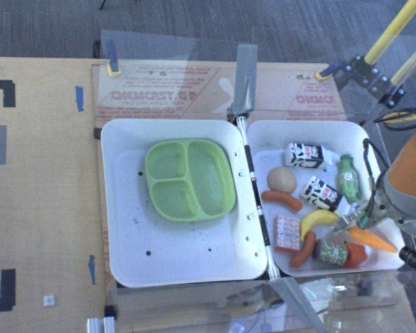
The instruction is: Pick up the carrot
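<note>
My gripper (351,222) hovers beside the carrot (373,239), grip state unclear; the carrot looks light, stiff and slick, best pinched across its thick middle.

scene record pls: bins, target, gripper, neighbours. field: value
left bin: shallow white bin holding a green three-compartment plastic plate
right bin: shallow white bin crowded with toy food
target: orange tapered toy carrot, lying flat near the right bin's right edge
gripper: two-finger gripper low over the right bin, just left of the carrot's thick end; grip state unclear
neighbours: yellow toy banana, dark green can, green bottle
</note>
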Available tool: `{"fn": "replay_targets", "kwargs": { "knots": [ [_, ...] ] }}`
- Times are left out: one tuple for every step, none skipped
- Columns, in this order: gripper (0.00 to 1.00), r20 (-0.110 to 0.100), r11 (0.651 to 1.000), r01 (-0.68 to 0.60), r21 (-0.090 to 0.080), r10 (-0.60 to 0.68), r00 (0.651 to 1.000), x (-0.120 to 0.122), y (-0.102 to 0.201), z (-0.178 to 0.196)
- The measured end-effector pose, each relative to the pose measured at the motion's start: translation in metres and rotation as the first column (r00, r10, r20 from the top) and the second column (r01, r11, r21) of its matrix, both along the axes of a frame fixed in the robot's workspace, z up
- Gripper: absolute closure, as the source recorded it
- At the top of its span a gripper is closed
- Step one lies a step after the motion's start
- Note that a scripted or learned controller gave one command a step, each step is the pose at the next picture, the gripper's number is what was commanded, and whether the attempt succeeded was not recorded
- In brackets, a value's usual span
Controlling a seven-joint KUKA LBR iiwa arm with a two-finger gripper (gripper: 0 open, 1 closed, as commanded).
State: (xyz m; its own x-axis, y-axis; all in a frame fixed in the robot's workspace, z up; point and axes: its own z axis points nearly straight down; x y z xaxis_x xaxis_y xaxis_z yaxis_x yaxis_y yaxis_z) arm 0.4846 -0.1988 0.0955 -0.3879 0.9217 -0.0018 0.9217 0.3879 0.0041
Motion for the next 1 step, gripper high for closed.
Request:
{"fn": "replay_targets", "kwargs": {
  "knots": [
    [1.00, -0.006, 1.000, -0.005, 0.000, 0.005, 1.000, 0.0283, 0.0295, 0.1094]
  ]
}}
